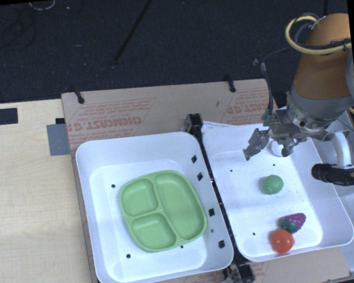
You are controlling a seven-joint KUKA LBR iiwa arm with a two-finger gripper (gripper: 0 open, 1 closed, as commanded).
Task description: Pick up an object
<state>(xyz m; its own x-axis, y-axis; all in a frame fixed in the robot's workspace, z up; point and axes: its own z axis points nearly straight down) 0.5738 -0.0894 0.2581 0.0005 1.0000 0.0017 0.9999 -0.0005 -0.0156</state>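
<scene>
Gripper point(270, 144) is hanging spread w/ nothing in it, far from green ball point(272, 184); ball prob. rolling away if bumped.

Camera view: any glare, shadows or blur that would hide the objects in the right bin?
Camera view: light is even, with no strong glare on the right bin; the green ball, purple piece and orange-red ball are clear with faint shadows; the gripper is slightly soft; the floor above is dark.

Bare floor around green ball point(272, 184)
</scene>
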